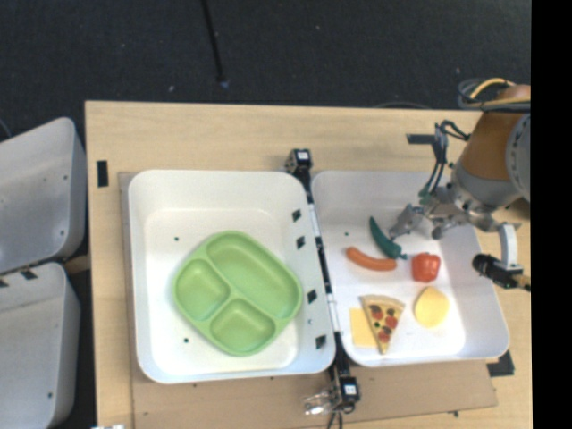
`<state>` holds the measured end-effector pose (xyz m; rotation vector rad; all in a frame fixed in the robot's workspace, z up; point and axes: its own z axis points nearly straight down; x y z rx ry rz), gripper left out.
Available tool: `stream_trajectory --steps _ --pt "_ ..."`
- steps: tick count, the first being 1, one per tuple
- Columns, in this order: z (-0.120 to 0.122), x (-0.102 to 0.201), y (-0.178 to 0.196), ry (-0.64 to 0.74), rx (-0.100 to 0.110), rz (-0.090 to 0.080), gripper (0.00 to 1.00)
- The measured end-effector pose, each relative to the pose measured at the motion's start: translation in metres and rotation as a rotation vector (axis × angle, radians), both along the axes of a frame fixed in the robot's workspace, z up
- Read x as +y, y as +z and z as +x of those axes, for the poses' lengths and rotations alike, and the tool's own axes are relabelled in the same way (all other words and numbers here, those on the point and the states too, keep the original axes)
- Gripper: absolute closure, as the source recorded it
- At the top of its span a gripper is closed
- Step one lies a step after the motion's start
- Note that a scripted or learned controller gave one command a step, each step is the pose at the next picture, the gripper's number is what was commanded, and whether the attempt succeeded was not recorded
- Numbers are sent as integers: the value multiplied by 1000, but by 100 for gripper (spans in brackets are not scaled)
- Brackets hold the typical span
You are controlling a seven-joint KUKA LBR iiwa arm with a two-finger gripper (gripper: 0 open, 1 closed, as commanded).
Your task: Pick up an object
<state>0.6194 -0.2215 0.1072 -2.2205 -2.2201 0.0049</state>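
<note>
The gripper point(427, 222) hangs over the upper middle of the right-hand shallow white bin point(483, 333), its jaws spread apart with nothing between them. Just below and to the left of them lies the slim curved dark green plastic pepper point(384, 239), its upper end near the left fingertip, though whether they touch cannot be told. Beside the pepper's lower end rests the orange plastic sausage point(370, 258), lying roughly level, and to its right sits the small red plastic tomato point(426, 266), below the jaws and apart from them. Nearer the front wall of this bin are the toy pizza slice with red toppings point(383, 318), overlapping a flat pale yellow cheese square point(360, 329), and to their right a rounded yellow plastic lemon point(431, 307). The grey arm with its orange band point(487, 155) reaches in from the right edge, bent down toward the bin with cables looped around the wrist. The left-hand shallow white bin point(152, 204) holds a light green plastic divided plate point(236, 291), set at a slant. Both bins stand side by side on the pale wooden tabletop point(197, 132).
</note>
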Motion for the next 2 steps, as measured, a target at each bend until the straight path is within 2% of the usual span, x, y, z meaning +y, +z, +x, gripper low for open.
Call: stream_trajectory --steps 1,2 --pt "2 -1 15 1 -9 -3 100" --pt "9 -6 78 2 -10 -1 100"
